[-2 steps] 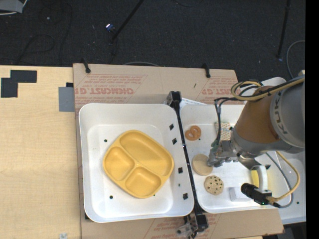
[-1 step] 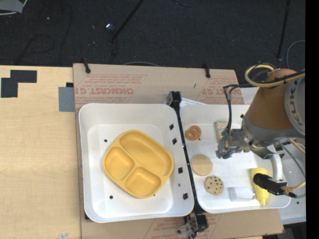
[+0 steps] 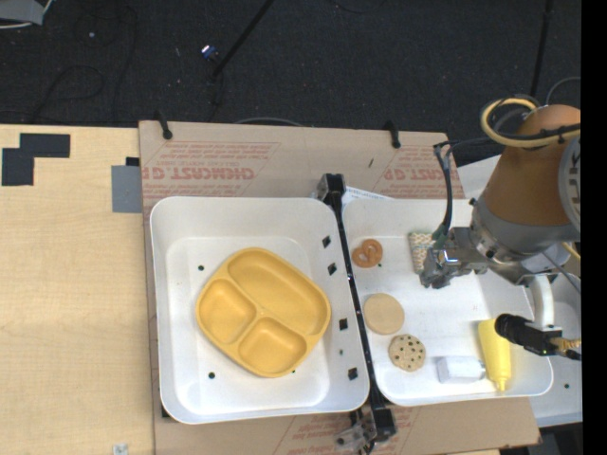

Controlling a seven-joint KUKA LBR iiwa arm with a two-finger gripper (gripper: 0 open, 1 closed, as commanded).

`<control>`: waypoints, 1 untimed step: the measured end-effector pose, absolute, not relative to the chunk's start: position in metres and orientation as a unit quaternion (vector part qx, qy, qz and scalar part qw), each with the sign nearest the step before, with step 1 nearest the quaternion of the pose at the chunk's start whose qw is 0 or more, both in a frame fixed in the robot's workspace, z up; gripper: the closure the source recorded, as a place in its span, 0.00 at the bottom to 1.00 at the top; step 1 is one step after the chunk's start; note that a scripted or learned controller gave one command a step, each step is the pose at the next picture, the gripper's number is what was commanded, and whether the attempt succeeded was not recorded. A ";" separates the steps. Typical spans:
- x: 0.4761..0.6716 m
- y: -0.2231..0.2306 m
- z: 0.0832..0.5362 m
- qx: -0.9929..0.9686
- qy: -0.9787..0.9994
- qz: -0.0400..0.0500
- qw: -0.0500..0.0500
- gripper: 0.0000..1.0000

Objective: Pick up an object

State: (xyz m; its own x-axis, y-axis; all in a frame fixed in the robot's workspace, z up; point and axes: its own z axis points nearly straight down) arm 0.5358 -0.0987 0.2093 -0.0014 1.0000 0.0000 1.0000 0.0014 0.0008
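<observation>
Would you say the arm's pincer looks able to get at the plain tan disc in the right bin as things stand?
Probably yes. The tan disc lies flat on the right bin floor with bare white around it, apart from the pretzel and the chocolate-chip cookie. The pincer hovers just to its right, nothing between them.

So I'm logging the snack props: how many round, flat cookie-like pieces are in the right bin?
3. A pretzel-like ring near the divider, a plain tan disc below it, a speckled cookie lowest. The arm may hide others.
</observation>
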 end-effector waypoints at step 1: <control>0.536 -0.099 0.249 0.707 0.707 0.000 0.000 1.00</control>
